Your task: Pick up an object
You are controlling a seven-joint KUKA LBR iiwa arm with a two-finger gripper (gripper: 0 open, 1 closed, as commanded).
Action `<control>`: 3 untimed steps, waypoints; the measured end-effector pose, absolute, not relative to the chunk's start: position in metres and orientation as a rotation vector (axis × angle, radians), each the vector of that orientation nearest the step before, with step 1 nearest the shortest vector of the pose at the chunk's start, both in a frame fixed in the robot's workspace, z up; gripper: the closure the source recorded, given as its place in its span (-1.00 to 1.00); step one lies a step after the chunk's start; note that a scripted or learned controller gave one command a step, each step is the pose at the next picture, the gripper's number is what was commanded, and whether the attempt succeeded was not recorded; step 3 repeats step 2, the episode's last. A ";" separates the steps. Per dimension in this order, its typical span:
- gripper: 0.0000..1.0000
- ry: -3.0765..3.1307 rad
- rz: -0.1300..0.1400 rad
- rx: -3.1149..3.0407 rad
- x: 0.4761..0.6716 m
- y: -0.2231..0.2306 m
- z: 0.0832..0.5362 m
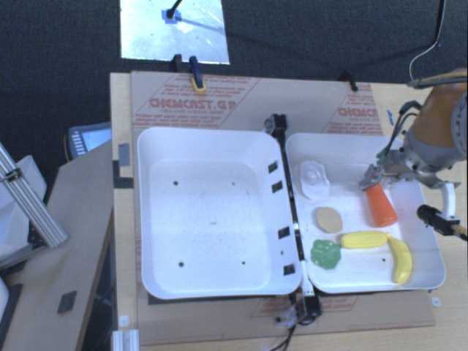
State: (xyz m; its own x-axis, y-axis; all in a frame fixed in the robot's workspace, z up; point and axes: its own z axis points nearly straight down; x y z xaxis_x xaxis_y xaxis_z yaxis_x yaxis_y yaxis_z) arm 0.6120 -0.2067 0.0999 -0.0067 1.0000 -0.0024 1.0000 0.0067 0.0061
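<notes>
Five small objects lie in the right bin point(431, 265), and none of them has left its floor, so you should count the pick as not yet made. Your arm point(439, 126) reaches in from the right, and the pincer point(373, 178) sits low over the bin's far part, right at the upper end of the orange carrot-like piece point(381, 205). That piece looks like the one being gone for; it lies tilted on the bin floor, its top touching or just under the pincer. From this slanted view you cannot tell whether the pincer is spread or closed, nor whether anything sits between its tips, so do not assume a grip. The other pieces are well placed as alternatives: a white lumpy item point(314, 179) near the divider, a tan round disc point(329, 219) below it, a green leafy lump point(326, 254), a yellow corn-like piece point(363, 240) and a yellow banana point(399, 260) near the front right. The left bin point(157, 152) holds nothing to pick. What remains, by my judgement, is the closing on the orange piece and the lift clear of the bin.
</notes>
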 end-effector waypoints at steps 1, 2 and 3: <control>1.00 2.230 0.011 2.208 0.594 -0.137 0.177; 1.00 2.239 0.005 2.208 0.572 -0.037 0.185; 1.00 2.239 0.005 2.208 0.572 -0.037 0.185</control>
